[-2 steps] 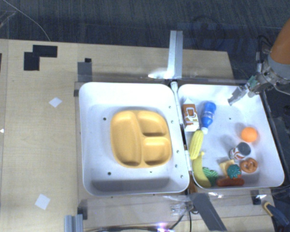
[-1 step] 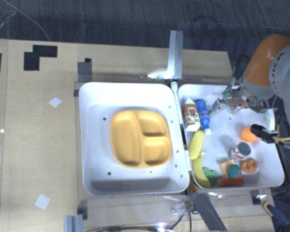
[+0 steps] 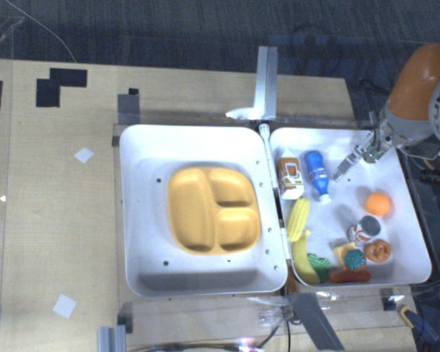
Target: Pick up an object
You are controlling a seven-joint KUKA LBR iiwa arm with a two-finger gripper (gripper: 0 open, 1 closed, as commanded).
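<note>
So far nothing has been lifted, as I judge it; every object lies on a bin floor. Along the near edge of the right bin sit a red sausage-like piece and a green item, with a teal ball and a brown round thing just behind; a banana runs up the bin's left wall from the near-left corner; a can stands near the middle, an orange ball beyond it toward the right wall; farther still, a small carton and a blue bottle lie side by side by the left wall. The left bin holds a yellow tray at its centre. At the right bin's far side the gripper slants down from the right, its tip just beside the bottle; the fingers look narrow, with nothing between them, though how far open they are I cannot tell. Reaching, closing on something and raising it all remain to be done.
</note>
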